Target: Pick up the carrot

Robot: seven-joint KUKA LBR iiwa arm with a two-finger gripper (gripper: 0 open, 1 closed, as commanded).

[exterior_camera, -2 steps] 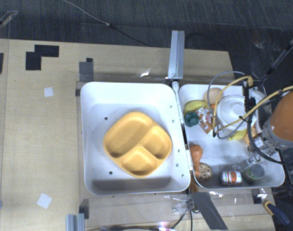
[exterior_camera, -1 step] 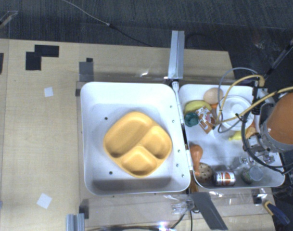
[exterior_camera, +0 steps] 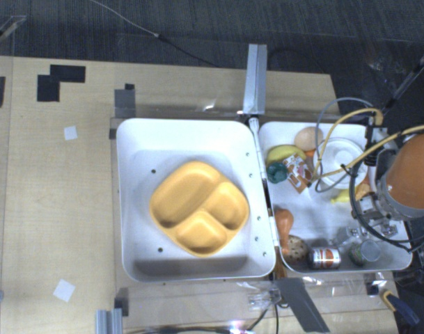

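- The carrot (exterior_camera: 284,221) lies in the right bin (exterior_camera: 399,261), tight against its left wall, orange and stubby, with its lower end just beside a speckled brown ball (exterior_camera: 296,245).
- The arm (exterior_camera: 412,176) sits over the right side of that bin, well apart from the carrot. The gripper (exterior_camera: 368,239) appears to hang near the bin's lower right corner amid cables; I cannot tell how it is set or whether it has anything.
- Risk 1: the carrot hugs the wall, so a finger coming down on that side could strike the rim or wall instead of slipping beside the carrot.
- Risk 2: the speckled ball and the small can (exterior_camera: 325,257) crowd the carrot's lower end; a grasp placed low may catch or shove one of them.
- Risk 3: the carrot looks tapered and smooth, so a pinch near the thin end may slide off as it lifts.
- Risk 4: the loose cables (exterior_camera: 335,160) loop over the bin's middle and might drag items during a sweep leftwards.
- Left bin (exterior_camera: 128,200): 1 yellow divided plate (exterior_camera: 199,206) with 3 compartments, all bare.
- Right bin also holds a banana (exterior_camera: 284,152), a green round object (exterior_camera: 276,172), a snack packet (exterior_camera: 296,170), a pale egg-like object (exterior_camera: 305,139) and a white dish (exterior_camera: 340,152).
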